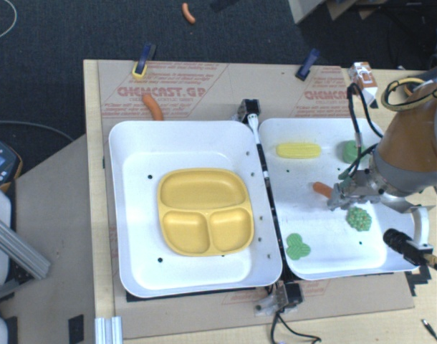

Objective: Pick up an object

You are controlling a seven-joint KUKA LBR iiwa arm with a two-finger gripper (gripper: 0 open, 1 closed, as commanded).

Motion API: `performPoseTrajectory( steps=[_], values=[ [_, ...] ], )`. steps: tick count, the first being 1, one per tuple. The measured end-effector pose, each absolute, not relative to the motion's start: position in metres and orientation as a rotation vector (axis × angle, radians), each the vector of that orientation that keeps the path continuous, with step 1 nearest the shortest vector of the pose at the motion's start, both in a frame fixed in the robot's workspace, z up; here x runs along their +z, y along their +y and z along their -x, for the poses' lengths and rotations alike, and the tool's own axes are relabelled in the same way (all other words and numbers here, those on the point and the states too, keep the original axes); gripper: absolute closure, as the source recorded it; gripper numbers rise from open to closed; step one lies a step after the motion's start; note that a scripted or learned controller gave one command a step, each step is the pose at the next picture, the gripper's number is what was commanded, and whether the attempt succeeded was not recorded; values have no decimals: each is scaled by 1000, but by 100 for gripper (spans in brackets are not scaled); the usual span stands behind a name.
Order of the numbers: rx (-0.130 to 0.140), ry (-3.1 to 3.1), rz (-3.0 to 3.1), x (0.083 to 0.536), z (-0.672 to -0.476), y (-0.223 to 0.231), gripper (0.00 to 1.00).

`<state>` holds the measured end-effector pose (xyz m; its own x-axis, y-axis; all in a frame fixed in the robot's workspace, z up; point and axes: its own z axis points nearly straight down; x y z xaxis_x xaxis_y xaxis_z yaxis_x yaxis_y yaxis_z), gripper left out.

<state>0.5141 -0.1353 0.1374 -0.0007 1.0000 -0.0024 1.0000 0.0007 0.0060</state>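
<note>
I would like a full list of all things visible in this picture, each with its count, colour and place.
Bins: 2, white, side by side on the bench.
Divided plate: 1, yellow, in the left bin.
Corn cob: 1, yellow, right bin, far side.
Carrot: 1, orange, right bin, middle, just left of the gripper.
Broccoli: 1, green, right bin, below the gripper.
Leafy piece: 1, green, right bin, near left corner.
Round item: 1, green, right bin, far side, partly hidden.
Sausage-like pieces: 2, orange, one on the cardboard, one on the floor.
Clamps: 2, far cardboard edge.
Gripper: 1, grey, over the right bin.
</note>
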Motion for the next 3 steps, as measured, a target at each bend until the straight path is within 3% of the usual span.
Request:
performPoseTrajectory(
  steps=[1,2,3],
  values=[
    [5,2218,-2215,201,-514,-139,100],
    [4,2219,-2216,227,-515,-139,100],
    [1,2231,-2218,227,-505,-76,100]
  ],
)
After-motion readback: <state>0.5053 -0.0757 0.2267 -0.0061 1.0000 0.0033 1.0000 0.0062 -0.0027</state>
